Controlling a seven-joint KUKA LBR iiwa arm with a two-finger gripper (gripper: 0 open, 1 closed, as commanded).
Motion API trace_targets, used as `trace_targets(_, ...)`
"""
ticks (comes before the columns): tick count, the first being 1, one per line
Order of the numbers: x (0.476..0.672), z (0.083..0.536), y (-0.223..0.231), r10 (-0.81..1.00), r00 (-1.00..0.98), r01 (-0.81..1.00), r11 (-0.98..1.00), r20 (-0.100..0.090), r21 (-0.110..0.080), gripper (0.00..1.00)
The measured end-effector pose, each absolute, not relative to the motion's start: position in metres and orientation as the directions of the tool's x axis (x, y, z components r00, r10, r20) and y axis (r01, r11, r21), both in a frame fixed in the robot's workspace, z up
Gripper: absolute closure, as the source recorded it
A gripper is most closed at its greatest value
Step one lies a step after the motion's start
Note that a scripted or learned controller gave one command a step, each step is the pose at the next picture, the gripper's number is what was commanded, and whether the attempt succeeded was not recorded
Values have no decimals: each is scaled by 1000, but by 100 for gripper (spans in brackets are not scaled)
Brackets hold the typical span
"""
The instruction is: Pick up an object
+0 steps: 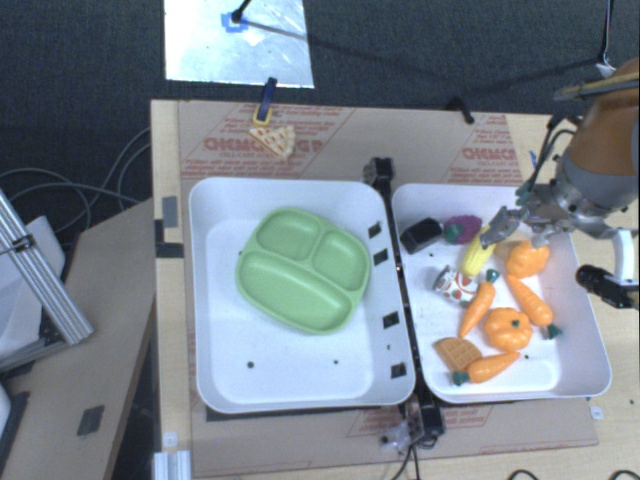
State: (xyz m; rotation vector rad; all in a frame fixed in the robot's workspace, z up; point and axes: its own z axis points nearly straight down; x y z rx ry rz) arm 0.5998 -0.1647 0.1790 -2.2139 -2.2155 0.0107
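A single fixed camera looks down from above at a slant on the bench (330, 128), far enough back to take in both the left bin (215, 268) and the right bin (590, 348) whole, the surrounding dark floor, and the arm (605, 148) entering from the right.

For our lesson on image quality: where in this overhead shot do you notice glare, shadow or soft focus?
Camera view: the shiny silver sheet on the dark floor glares brightest; the two shallow white plastic bins are evenly lit and near overexposed, with faint shadows; the light green divided plastic plate throws a soft shadow; the small toy foods, such as the orange plastic pumpkin, look slightly soft; the grey metal hand is blurry.
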Motion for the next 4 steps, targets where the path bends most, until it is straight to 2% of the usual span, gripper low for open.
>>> trace_targets(1, 603, 187, -164, 1000, -4, 1000, 4, 0, 1, 0)
trace_targets(2, 611, 130, -161, 1000, -6, 1000, 6, 0, 2, 0)
trace_targets(3, 617, 89, -153, 1000, -11, 1000, 11, 12, 11, 0)
trace_targets(4, 613, 96, -160, 1000, -6, 1000, 6, 0, 5, 100)
